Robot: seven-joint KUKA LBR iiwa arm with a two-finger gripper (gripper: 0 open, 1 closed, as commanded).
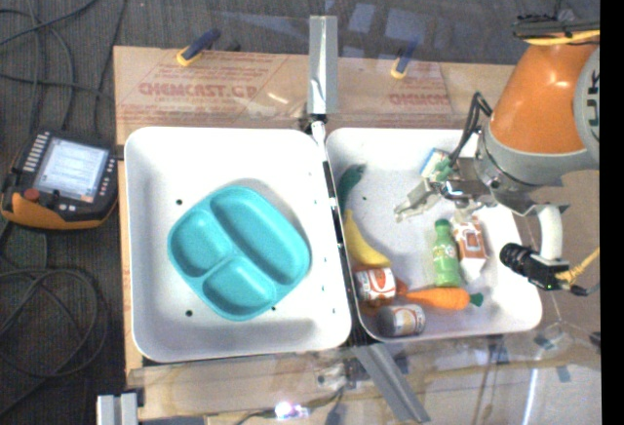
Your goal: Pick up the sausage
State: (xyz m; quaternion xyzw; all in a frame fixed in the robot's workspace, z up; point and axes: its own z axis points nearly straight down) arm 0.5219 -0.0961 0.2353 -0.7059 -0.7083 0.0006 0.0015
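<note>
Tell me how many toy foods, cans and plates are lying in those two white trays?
Plates: 1, the teal divided plate in the left bin.
Fruit and vegetables: 2, a banana and a carrot, both in the right bin.
Bottles: 1, the green bottle.
Cans: 2, an orange can and a grey can.
Total: 6 that I can name; other small items there are too unclear to sort.

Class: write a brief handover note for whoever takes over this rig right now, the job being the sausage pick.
Gripper: hovers over the right bin; no item seen held.
Sausage: probably the reddish-brown piece lying in that bin, just right of the green bottle; too small to be sure.
Done: nothing lifted yet.
Left: move onto the sausage, grasp it, lift it.
</note>
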